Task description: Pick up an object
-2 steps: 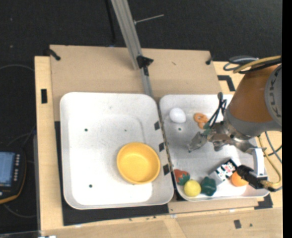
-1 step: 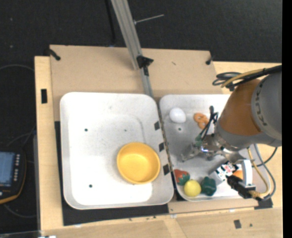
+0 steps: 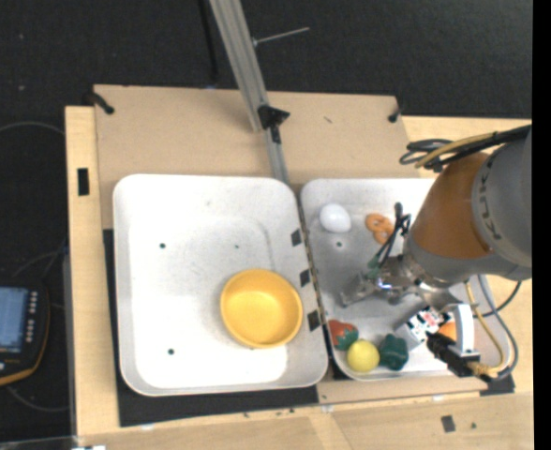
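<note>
A grey robot arm with an orange band is reaching in from the right over two white bins sitting side by side on a tan desk (image 3: 210,139). Its gripper (image 3: 380,284) is hanging low over the middle of the right bin (image 3: 350,200); whether it is open or closed cannot be told from this angle, and nothing is visibly held.

The left bin (image 3: 163,214) is holding a yellow bowl (image 3: 260,307) near its lower right corner.

In the right bin, a white ball (image 3: 335,217) and a small orange piece (image 3: 380,223) are lying toward the far wall, above the gripper. A yellow ball (image 3: 363,355), a dark green object (image 3: 394,352) and a red and green object (image 3: 341,331) are clustered along the near wall, below the gripper. No object is lying directly beneath it.

To pick well, the arm is probably best off centring over one separate item, such as the white ball, which is sitting clear of its neighbours, and descending straight so the ball does not roll away.
</note>
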